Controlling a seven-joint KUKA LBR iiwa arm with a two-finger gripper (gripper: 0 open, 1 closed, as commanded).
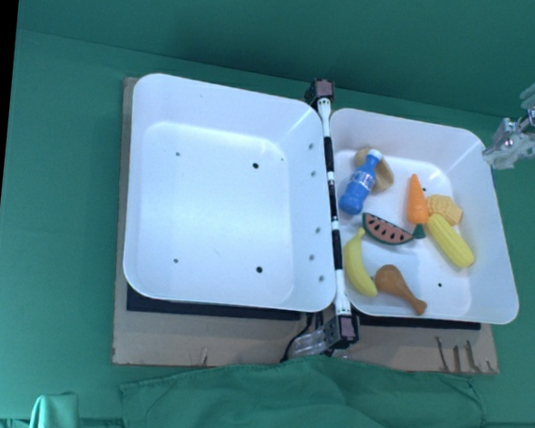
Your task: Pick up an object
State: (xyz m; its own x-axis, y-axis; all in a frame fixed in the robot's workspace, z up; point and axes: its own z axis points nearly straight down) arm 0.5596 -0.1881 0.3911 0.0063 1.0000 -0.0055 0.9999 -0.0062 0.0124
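Approach step: gripper (pixel 505 149) hung at the right bin's (pixel 463 142) two o'clock rim; jaw state indeterminate. Next, descent toward the carrot (pixel 417 200).

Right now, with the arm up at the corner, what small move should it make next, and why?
Probably swing the gripper left and down over the right bin. It sits outside the bin's far right corner with nothing in it, while every toy lies inside; the carrot and corn look nearest.
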